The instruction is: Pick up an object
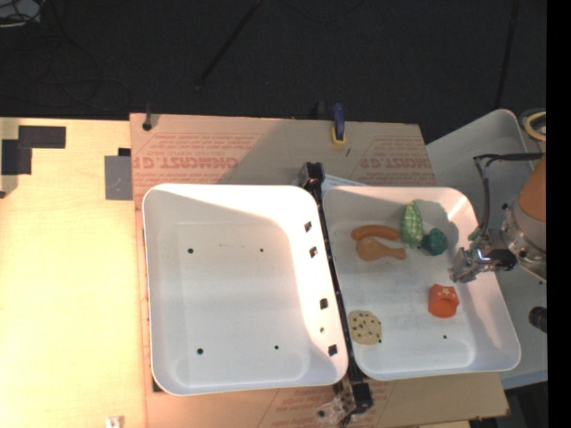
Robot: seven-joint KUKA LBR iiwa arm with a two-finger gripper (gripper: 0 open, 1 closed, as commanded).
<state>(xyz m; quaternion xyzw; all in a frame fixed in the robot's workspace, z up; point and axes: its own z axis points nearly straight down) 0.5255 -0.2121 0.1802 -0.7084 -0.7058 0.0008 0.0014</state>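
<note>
You had several candidates in the right bin (500,350). The orange carrot-like piece (375,233) lay with its long axis left to right, and the tan drumstick-shaped toy (381,251) just below it ran the same way. A knobbly green piece (412,222) stood lengthwise up the bin, touching a teal lump (434,242). A red chunk (443,300) and a speckled cookie (364,326) sat nearer the front. Your pincer (466,266) hovered at the bin's right side, above the red chunk; its state could not be told. The left bin (169,364) lay beside it.
</note>
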